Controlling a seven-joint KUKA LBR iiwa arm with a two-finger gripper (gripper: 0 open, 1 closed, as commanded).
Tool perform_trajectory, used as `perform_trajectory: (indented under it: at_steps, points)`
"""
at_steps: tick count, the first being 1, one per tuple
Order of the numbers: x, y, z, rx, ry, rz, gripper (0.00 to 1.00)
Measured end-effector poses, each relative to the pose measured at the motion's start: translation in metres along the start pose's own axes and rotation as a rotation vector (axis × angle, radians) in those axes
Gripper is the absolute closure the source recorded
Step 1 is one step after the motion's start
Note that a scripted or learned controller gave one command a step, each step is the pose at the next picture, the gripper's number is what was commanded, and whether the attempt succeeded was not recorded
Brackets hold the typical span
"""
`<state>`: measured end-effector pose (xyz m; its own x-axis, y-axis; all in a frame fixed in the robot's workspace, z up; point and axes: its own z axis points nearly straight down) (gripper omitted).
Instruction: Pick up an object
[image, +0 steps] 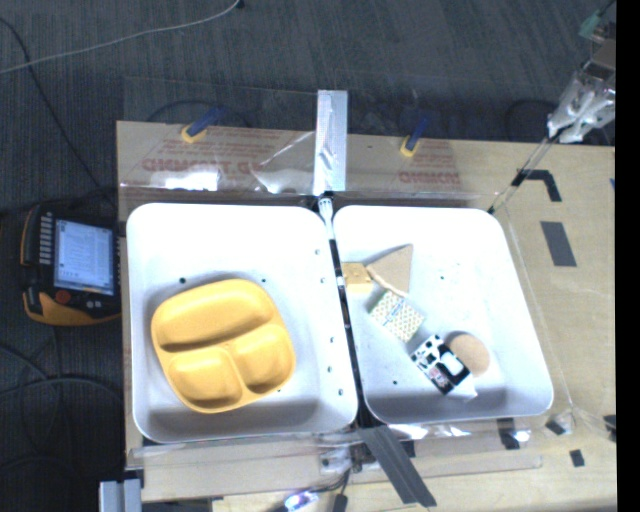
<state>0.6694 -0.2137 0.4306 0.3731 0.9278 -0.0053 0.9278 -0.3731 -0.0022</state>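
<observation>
Left bin (140, 300): holds a yellow divided tray (222, 343), lying toward its front-left.
Right bin (520, 300): a tan wedge (392, 264), a patterned packet (397, 317), a black-and-white box (441, 365) touching a round tan disc (468, 351), clustered left of centre.
Open room: right bin's right half bare.
Claw (580, 105): at the far right corner above the desk (570, 330); opening cannot be told.
Beside desk: handheld screen unit (70, 262) on the floor, left.

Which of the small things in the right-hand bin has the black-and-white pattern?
The small block at the bin's near side, touching the round tan disc. The others are plain tan or finely dotted.
</observation>
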Motion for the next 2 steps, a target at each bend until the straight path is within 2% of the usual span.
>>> perform_trajectory:
  at_steps: [1, 2]
  points:
    - [0.001, 0.001, -0.007, 0.004, -0.006, -0.002, 1.0]
    - [0.031, -0.047, -0.002, 0.002, 0.001, -0.157, 1.0]
